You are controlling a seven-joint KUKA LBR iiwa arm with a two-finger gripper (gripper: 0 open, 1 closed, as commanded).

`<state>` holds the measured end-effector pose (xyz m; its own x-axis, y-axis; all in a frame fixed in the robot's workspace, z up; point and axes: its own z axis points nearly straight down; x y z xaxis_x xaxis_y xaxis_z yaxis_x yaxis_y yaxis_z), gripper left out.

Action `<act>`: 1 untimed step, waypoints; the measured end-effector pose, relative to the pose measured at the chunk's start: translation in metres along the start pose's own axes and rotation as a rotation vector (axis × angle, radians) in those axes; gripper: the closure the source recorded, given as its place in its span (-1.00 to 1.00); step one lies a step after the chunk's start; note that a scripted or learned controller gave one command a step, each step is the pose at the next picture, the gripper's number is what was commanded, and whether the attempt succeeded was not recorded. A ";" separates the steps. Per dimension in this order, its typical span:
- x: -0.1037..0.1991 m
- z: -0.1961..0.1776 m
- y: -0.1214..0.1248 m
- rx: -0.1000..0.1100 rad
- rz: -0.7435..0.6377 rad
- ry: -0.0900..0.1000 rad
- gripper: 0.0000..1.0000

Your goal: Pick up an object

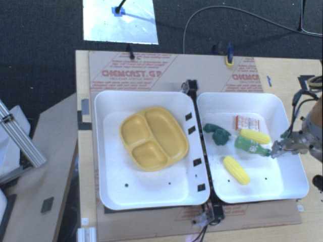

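The right bin (290,178) holds several small items. A green bottle (247,145) lies on its side near the middle, with a yellow corn cob (255,136) just behind it. A second yellow corn cob (236,169) lies closer to the front. A dark green toy (217,133) sits to the left, and a small red-and-white packet (247,122) lies toward the back. My gripper (276,150) reaches in low from the right, its tip at the bottle's right end. I cannot tell whether it touches the bottle.
The left bin (113,190) holds a yellow divided plate (153,137). A black hinge strip (198,140) runs between the two bins. Cables (298,102) hang by the arm near the right bin's far right corner.
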<state>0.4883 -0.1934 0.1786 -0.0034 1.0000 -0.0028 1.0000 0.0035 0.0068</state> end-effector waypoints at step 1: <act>0.004 -0.045 0.000 0.000 -0.002 0.000 1.00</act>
<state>0.4885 -0.1896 0.2231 -0.0051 1.0000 -0.0024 1.0000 0.0051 0.0069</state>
